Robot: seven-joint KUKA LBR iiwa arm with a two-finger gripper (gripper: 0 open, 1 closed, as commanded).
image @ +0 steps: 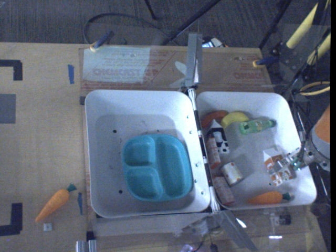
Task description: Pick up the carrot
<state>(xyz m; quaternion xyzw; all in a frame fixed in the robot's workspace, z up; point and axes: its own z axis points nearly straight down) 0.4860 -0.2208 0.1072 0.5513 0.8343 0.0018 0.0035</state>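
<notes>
Orange against pale wood, one carrot [52, 204] lies on the bare table [37, 140] to the left of both bins, near the lower left corner of the left bin [100, 109]. Its long axis runs on a slant, green top up and to the right toward the bin, pointed tip down and to the left. Open table lies all around it, with only a strip of blue tape [80, 203] just beside its leafy end and a small pale square [47, 227] below its tip.

Inside the left bin a teal divided tray [156, 167] sits toward the lower right, close to the wall shared with the right bin; the bin's upper and left floor is free.

The right bin [273, 100] is more crowded. Along its left wall stand a red-orange object [214, 117], a small carton with black and white markings [218, 140], a can [231, 172] and a reddish packet [224, 193]. A yellow item [235, 118] and a clear green bottle [256, 125] lie near the top wall. A second carrot [269, 197] lies along the bottom wall, nearly level, tip to the left and green top to the right, with little room between it and the rim.

Just above it, near the right wall, the hand [290, 164] reaches in beside a white and orange carton [274, 167]. Whether its fingers are parted or closed, and whether they grip anything, cannot be told.
</notes>
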